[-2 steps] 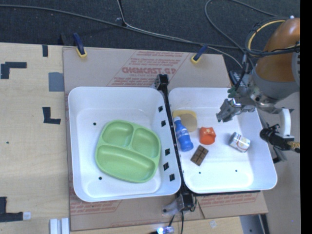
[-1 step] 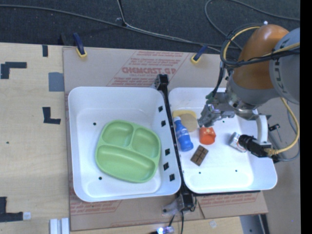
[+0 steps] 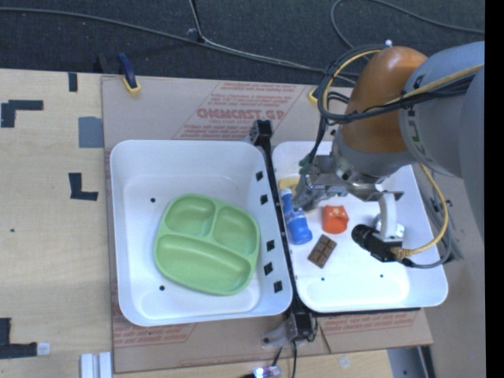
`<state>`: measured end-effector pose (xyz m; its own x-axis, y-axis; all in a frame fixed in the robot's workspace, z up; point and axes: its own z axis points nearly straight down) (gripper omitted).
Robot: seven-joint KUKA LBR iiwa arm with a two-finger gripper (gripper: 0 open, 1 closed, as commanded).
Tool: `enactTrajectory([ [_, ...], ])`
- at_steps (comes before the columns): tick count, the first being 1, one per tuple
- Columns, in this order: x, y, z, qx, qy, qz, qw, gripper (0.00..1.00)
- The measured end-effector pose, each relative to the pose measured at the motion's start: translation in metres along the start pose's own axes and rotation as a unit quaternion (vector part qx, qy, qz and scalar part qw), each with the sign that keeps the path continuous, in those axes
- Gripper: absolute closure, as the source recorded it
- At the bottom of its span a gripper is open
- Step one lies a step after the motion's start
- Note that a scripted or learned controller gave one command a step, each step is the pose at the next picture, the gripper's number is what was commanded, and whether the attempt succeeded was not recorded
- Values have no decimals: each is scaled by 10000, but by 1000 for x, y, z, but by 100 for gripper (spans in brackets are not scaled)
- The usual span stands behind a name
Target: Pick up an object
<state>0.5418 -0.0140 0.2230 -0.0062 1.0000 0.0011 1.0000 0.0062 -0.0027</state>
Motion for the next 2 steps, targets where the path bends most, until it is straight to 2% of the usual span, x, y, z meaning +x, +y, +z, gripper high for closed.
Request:
enactTrajectory([
  [1, 59, -14, 9, 4, -1, -2, 10000, 100],
  [2, 110, -18, -2, -6, 2, -8, 10000, 100],
])
